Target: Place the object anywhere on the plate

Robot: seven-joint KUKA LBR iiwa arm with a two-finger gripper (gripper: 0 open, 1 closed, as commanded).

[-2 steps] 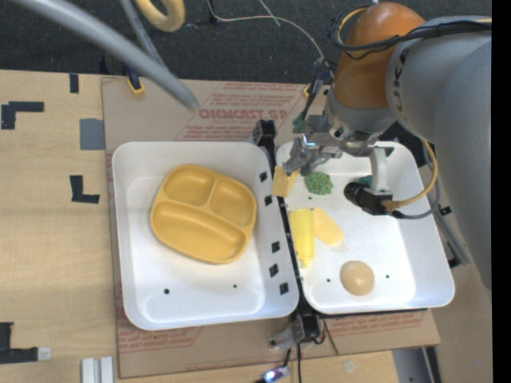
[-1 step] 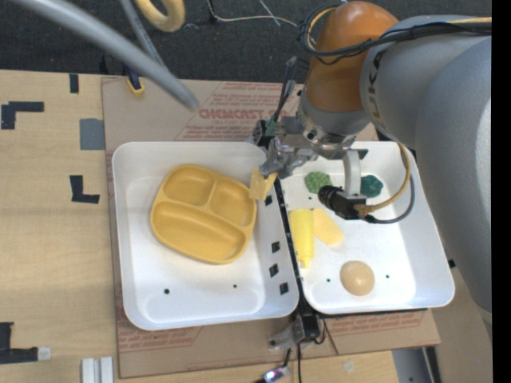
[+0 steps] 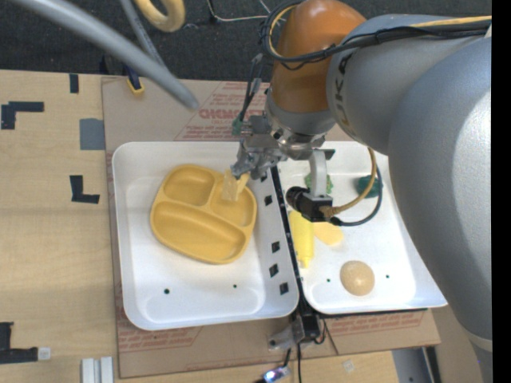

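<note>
Claw (image 3: 239, 175): gripping a pale translucent object (image 3: 231, 188), hovering over the plate.
Plate (image 3: 200, 222): yellow, sitting in the left bin (image 3: 144, 294).

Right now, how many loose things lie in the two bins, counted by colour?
Yellow: 2, the divided plate in the left bin and the banana-like piece in the right bin.
Tan: 1, the round ball in the right bin.
Total: 3

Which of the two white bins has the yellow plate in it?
The left bin. The yellow divided plate lies in it, under the end effector. The right bin holds a yellow banana-like item and a round tan object.
</note>
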